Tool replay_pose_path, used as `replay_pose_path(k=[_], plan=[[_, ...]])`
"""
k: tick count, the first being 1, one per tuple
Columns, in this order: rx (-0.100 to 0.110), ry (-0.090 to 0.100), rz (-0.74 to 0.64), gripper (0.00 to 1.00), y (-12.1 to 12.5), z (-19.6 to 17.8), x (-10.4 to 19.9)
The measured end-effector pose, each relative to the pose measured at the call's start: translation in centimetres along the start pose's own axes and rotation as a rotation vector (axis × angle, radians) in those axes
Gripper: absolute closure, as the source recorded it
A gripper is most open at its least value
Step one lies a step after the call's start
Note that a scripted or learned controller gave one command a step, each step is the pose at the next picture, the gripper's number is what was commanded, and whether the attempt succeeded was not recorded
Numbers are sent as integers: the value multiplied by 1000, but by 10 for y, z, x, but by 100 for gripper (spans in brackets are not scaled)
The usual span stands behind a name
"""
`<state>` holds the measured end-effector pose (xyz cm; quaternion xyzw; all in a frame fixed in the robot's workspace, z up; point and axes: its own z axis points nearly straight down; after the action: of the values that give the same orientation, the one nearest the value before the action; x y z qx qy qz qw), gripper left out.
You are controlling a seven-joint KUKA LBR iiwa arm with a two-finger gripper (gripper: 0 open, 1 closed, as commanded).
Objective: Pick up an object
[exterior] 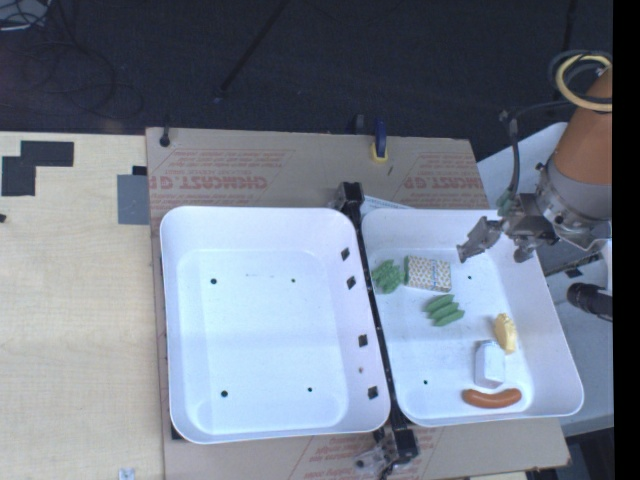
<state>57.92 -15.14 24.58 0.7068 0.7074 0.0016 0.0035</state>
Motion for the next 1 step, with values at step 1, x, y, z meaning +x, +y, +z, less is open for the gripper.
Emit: replay_pose_path(k=[1], plan=[[18,5,2,0,-33,72,-6]])
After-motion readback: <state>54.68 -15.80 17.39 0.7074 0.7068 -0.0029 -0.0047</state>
